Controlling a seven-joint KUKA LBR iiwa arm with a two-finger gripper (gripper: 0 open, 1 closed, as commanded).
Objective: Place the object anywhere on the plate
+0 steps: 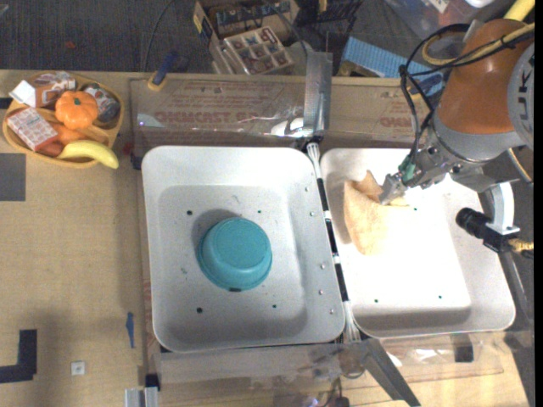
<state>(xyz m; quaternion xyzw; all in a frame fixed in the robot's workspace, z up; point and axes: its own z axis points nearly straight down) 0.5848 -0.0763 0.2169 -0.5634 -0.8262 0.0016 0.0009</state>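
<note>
— Two bins sit side by side on the worktop. Where is the object?

— In the right bin [441, 278], near its left wall and toward the far edge: a flat tan piece [366, 214], something like a slice of bread or a tortilla. The tool [392, 192] is down at its upper right corner, touching it or just above.

— Has it got hold?

— I cannot tell. The tips are too small and dark against the piece to see whether they stand apart or are pinched on it.

— And the plate?

— The left bin [170, 176] holds a teal round dish [236, 253], which looks bottom-up, near its middle. I take that for the plate.

— How should this step go?

— A thin, floppy piece will likely sag, so I would pinch the edge firmly, lift straight until the whole piece clears the divider between the bins, then carry it over and release low above the dish's middle.

— Anything else around?

— A basket of toy food [59, 121] at the far left corner.
</note>
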